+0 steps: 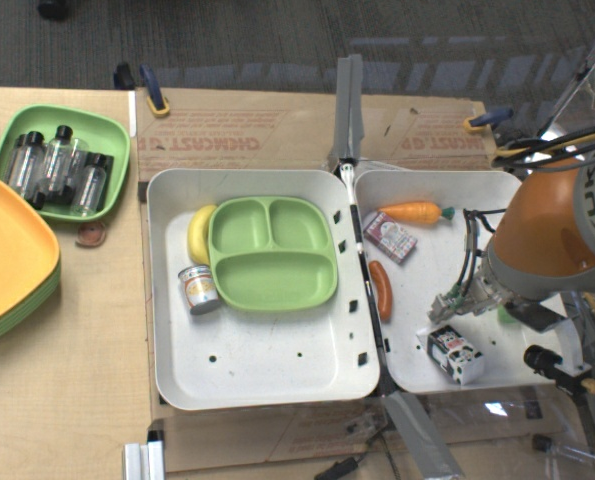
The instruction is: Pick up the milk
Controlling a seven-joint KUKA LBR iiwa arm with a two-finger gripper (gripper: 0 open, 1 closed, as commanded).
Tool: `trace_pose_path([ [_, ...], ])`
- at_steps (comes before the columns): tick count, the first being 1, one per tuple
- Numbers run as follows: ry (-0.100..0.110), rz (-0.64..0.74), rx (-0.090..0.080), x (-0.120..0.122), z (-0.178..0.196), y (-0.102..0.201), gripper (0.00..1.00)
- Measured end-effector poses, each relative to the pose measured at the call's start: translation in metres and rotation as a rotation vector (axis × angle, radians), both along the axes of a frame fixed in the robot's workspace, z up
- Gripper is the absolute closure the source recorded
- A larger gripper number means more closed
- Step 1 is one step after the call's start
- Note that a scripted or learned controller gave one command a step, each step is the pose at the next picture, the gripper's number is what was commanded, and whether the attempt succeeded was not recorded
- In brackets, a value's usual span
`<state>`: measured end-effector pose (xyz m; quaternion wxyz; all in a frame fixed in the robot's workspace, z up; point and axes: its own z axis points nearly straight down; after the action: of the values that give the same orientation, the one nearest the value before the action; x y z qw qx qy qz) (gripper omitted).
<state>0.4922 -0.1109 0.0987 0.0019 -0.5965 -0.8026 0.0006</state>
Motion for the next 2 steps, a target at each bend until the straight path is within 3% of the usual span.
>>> trace_pose_path([
  [1, -0.003, 0.102, -0.001, 0.04, -0.008, 0.008, 1.0],
  [2, -0.005, 0.339, -0.002, 0.108, 0.093, 0.045, 1.0],
])
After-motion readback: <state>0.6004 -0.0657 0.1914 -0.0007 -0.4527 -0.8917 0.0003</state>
